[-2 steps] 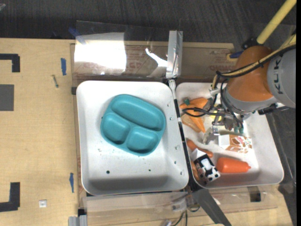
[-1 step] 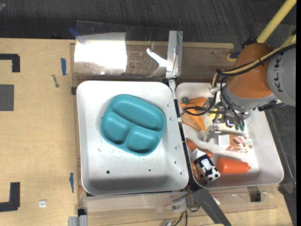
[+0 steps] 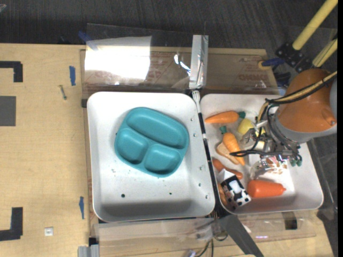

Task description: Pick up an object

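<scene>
A grey arm with an orange band [image 3: 305,108] reached in from the right over the right-hand white bin [image 3: 313,183], its gripper [image 3: 266,153] lowered among a scatter of toy food. The left-hand white bin [image 3: 102,159] held a teal divided plate [image 3: 151,141], lying flat near the bin's middle with its three compartments facing up. In the right bin, one orange carrot [image 3: 221,117] lay toward the far edge, pointing left, with a small yellow piece [image 3: 245,126] just beside it on the right. A second carrot [image 3: 231,142] lay at a slant below it, near the gripper's left side. A larger red-orange vegetable [image 3: 265,188] rested on the near side of the bin, just below the gripper, and a black-and-white toy, possibly a cow [image 3: 236,190], sat to its left against the bin's near-left corner. The gripper's working end was lost in wiring and clutter, so whether it was open, closed or gripping anything could not be told from this angle. A sheet of clear plastic [image 3: 139,63] stood along the far side of the bins, catching glare, and the tan bench [image 3: 37,159] stretched away to the left.
</scene>
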### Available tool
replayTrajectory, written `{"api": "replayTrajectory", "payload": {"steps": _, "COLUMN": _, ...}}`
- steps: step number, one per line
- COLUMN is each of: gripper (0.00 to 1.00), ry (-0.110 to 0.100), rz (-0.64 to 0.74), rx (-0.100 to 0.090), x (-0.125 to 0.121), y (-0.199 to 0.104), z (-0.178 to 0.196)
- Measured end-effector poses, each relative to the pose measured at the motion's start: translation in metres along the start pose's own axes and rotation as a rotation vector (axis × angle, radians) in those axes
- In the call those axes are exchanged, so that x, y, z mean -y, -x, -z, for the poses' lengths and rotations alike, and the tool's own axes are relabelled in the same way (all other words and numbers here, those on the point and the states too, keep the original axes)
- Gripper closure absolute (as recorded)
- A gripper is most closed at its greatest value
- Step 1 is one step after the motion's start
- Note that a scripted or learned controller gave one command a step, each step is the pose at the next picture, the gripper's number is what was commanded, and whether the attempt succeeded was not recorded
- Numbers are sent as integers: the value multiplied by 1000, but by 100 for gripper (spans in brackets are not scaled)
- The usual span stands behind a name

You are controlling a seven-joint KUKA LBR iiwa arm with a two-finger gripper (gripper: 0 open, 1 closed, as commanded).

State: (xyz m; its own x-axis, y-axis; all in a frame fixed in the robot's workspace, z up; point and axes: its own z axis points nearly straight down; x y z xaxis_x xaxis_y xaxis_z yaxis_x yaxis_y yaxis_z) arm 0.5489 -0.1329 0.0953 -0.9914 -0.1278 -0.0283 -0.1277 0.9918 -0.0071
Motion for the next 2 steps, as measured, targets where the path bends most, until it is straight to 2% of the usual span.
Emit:
{"api": "replayTrajectory", "payload": {"steps": 1, "gripper": 0, "ry": -1, "rz": 196, "rx": 1, "x": -26, "y": 40, "z": -1}}
{"api": "replayTrajectory", "payload": {"steps": 2, "gripper": 0, "ry": 3, "rz": 184, "rx": -5, "x": -21, "y": 60, "z": -2}}
